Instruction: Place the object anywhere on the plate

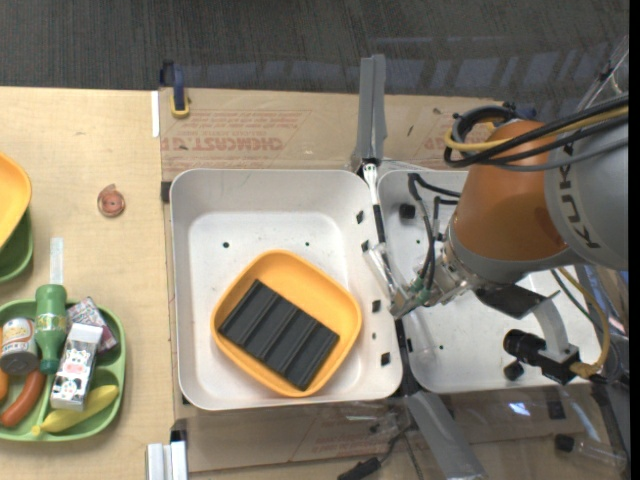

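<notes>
A yellow, rounded-square plate [338,303] lies in the left white bin [200,228], toward its front. On the plate rests a black ridged slab [278,334], set at a slant and covering most of the plate's middle. My gripper [415,293] hangs below the orange wrist band [500,218], over the left side of the right bin [450,363], close to the wall between the bins. It is to the right of the plate and apart from it, with nothing seen in its grasp.
The grey arm fills much of the right bin's area, with cables and a black fitting [530,353] beside it. On the wooden bench to the left stand a green tray of toy food [60,368], a yellow bowl [10,203] and a small pink piece [111,201].
</notes>
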Robot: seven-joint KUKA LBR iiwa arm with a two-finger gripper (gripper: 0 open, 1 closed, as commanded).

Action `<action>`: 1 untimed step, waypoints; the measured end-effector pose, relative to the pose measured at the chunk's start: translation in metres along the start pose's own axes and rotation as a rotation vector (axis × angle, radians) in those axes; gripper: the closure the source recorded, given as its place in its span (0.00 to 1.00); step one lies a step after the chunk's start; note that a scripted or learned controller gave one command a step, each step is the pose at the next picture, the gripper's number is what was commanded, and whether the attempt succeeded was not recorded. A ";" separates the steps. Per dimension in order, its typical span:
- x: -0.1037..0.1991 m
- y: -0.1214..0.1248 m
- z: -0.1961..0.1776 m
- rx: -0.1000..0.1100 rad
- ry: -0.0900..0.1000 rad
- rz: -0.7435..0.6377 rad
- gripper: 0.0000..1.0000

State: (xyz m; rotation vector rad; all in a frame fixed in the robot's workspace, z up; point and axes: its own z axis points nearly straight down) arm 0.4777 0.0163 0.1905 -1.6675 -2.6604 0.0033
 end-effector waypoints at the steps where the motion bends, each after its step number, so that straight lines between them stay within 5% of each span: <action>1: 0.000 0.000 0.000 0.000 0.000 0.001 0.00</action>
